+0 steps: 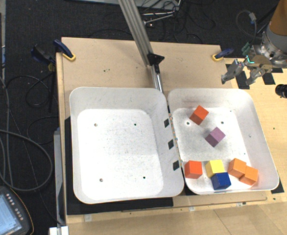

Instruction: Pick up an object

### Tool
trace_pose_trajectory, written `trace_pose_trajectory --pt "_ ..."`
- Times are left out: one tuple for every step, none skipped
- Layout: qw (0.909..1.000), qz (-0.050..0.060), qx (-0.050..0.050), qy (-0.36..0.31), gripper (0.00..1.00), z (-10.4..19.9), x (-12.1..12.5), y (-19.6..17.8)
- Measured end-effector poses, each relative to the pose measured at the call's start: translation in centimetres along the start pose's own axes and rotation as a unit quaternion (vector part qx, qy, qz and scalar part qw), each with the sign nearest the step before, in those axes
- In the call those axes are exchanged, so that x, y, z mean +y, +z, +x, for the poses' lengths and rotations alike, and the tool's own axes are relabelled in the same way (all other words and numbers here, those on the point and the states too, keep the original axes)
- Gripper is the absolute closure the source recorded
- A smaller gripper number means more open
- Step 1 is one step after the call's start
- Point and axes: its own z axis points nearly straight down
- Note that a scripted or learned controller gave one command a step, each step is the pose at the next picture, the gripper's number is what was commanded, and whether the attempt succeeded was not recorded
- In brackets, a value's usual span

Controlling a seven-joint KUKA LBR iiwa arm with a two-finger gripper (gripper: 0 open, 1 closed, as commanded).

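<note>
Blocks lie in the right bin (261, 146), all below and left of the hand (240, 77): an orange block (199, 115) nearest it, a purple block (215, 136) further down, then orange, yellow and blue ones along the bin's near edge. Fingers spread open, the hand hangs over the table (114, 62), gripping nothing.

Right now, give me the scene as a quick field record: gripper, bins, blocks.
gripper: above the bench beyond the right bin's far right corner, fingers spread, nothing between them
left bin: white, shallow
right bin: holds seven blocks
far blocks: orange block, purple block, standing apart
near row: red-orange block, yellow block, blue block, two orange blocks touching in the near right corner
task state: no block picked up yet
</note>
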Motion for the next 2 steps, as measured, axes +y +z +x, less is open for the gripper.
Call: trace_pose_trajectory --pt "1.0 0.0 0.0 0.0 0.0 0.0 0.0 0.0" --pt "1.0 0.003 0.001 0.001 0.0 0.3 -1.0 5.2"
